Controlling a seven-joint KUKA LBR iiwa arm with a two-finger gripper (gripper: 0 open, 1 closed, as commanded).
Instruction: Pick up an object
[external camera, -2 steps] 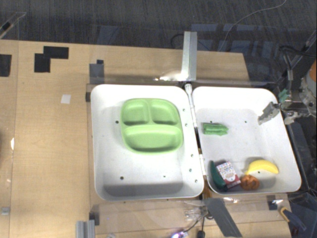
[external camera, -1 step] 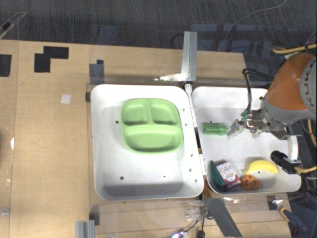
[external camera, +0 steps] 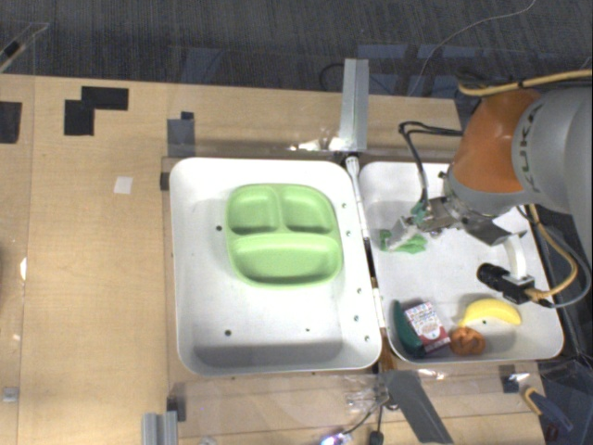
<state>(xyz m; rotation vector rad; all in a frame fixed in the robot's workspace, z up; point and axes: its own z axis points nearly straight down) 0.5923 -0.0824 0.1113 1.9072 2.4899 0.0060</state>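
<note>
In the right bin (external camera: 449, 281), middle right of the frame, a green thing (external camera: 406, 244) lies just lower left of the gripper (external camera: 417, 229) (maybe touching); we cannot see whether it grips.

Wooden bench (external camera: 83, 276), two white bins (external camera: 199, 248) — adjoining

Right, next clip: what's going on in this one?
The arm is stretched over the right bin, with its gripper down at a small green object near the bin's left wall. Whether it has a grip yet cannot be told. A banana, a small printed box and a brownish item lie untouched along the near edge. The left bin holds a green divided plate.
</note>
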